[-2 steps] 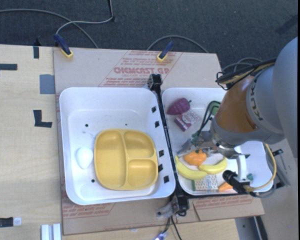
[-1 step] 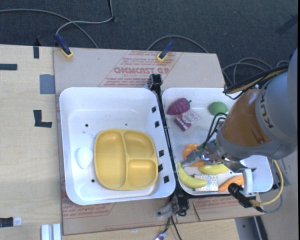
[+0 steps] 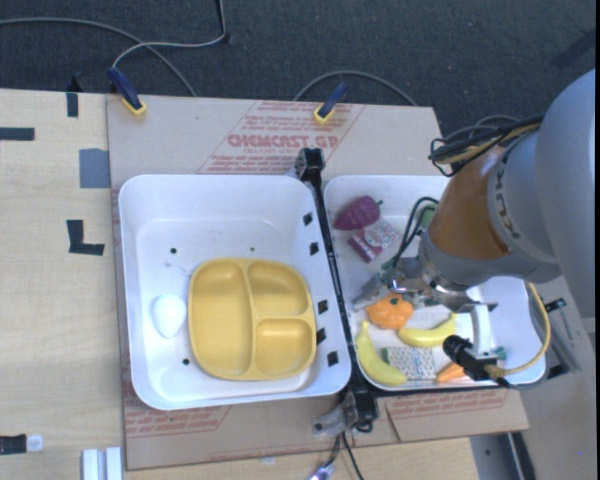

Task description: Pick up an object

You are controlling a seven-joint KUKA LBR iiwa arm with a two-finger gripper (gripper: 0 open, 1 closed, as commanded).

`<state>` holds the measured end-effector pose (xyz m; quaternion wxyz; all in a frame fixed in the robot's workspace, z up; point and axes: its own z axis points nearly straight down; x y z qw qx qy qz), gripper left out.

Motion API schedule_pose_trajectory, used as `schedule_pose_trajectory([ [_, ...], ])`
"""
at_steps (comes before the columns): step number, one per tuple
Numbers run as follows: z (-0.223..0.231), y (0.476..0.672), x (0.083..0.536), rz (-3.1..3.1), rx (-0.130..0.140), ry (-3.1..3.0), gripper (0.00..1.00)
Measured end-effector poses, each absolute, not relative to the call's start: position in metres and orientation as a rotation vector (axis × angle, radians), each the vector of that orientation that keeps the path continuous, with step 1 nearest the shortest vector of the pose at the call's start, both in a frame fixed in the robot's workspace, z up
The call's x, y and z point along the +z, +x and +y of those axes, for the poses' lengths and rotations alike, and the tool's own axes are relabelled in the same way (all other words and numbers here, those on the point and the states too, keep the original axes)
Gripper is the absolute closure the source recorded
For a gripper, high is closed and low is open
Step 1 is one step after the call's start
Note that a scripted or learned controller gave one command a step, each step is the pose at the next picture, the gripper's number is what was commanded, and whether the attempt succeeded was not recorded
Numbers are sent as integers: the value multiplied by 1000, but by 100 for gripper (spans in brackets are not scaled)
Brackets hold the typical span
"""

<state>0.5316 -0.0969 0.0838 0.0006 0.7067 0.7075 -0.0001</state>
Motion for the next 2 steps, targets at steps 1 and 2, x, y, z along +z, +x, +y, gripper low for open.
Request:
schedule_pose_trajectory([
  [1,-97,531,90,2224,-6,2222,100],
  [2,-62,630,181,2226,-5,2219,100],
])
